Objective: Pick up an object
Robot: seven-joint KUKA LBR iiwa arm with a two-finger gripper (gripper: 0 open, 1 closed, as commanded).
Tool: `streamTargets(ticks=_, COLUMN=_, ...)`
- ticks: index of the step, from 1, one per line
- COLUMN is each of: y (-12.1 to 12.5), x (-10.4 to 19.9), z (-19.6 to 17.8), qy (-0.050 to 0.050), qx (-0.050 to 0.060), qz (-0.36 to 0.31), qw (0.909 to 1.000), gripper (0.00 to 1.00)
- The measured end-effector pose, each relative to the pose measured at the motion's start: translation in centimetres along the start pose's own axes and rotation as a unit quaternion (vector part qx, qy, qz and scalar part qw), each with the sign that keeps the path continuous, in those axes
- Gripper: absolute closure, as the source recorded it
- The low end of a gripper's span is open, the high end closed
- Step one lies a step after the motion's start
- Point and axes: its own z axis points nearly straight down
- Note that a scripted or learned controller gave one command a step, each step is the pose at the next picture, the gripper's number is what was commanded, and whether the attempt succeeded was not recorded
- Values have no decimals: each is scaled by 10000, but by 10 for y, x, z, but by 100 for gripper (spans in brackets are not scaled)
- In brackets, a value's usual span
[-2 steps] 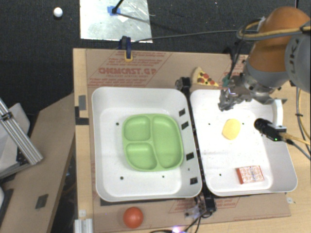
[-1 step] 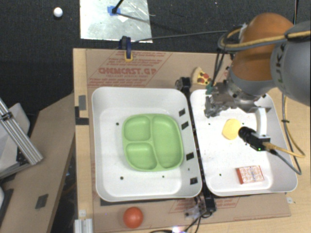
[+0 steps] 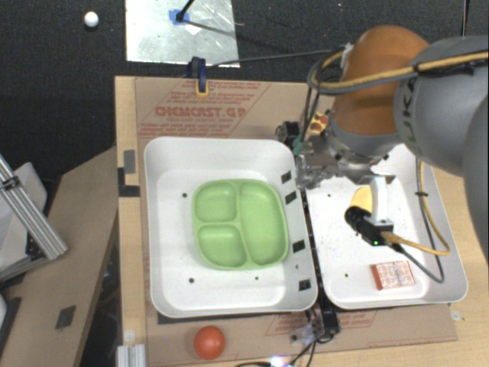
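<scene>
One fixed camera — aslant above both bins

Red letters spell "CHEMCAST GP" on the brown sheet, above-left of the gripper. Print on the small box, below-right of it, is too small to read.

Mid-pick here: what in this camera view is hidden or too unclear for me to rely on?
1. The yellow thing in the right bin, camera view: the robot's wrist hardware covers part of it, so its shape is unclear.
2. The back of the right bin, camera view: it lies under the arm, so anything there cannot be seen.
3. The small red box near the bin's front: its print is too small to read.
</scene>
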Motion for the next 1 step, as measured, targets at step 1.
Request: streamTargets(ticks=1, y=-24, x=58, z=12, qy=1, qx=7, qz=-4, qw=10000, gripper=100)
